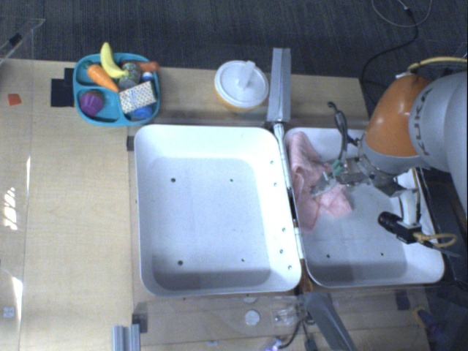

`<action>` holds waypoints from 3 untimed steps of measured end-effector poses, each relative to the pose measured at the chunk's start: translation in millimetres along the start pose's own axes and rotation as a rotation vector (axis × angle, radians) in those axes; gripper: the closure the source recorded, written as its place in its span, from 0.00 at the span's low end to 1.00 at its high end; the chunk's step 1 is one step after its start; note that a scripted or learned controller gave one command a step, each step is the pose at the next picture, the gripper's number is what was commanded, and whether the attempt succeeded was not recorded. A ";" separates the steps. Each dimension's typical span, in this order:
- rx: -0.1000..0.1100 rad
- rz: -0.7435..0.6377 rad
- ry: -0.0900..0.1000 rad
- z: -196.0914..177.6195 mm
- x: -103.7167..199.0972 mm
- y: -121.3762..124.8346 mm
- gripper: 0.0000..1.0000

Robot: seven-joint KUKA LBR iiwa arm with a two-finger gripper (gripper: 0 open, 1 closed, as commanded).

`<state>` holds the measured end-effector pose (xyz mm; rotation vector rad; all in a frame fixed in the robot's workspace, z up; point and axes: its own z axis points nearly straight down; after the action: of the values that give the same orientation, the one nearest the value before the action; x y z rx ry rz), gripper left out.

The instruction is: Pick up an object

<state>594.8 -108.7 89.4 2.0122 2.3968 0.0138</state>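
Note:
A crumpled pink cloth (307, 170) lies along the left wall of the right bin (365, 273), with a bunched part spreading toward the bin's middle. My gripper (327, 186) is down in that bin, its tip against the bunched right side of the cloth. The grey arm with its orange band (395, 126) reaches in from the right and hides the bin's upper right corner. The cloth lies low on the bin floor.
The left bin (212, 210) sits beside it, past a shared wall. Behind the bins stand a blue tray of toy food (113, 86), a white lidded bowl (241, 85) and a grey metal post (279, 86). A black fitting with cables (398, 227) hangs over the right bin's right side.

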 end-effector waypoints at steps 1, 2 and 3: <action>-0.002 -0.033 -0.002 -0.5 17.4 -6.9 0.00; 0.010 0.085 0.002 -94.5 39.0 11.4 0.00; 0.013 0.223 0.001 -4.5 -13.0 -4.7 0.00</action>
<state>592.4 -122.3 93.9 2.2742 2.1647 0.0020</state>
